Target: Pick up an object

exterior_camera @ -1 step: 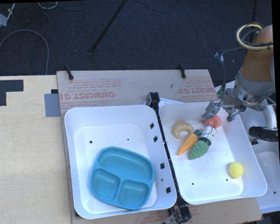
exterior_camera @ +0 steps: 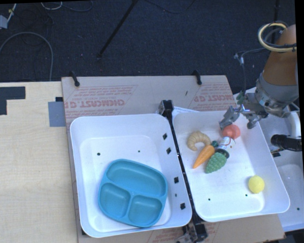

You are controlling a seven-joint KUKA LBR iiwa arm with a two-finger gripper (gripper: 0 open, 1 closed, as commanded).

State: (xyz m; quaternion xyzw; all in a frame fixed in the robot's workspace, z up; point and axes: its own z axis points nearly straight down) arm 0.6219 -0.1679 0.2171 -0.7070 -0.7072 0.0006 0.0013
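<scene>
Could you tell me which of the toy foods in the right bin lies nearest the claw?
The red tomato, just below the claw at the bin's top right. The croissant, carrot, green piece and yellow ball lie farther off.

Bright, even light — soft shadows, slight blur.
</scene>
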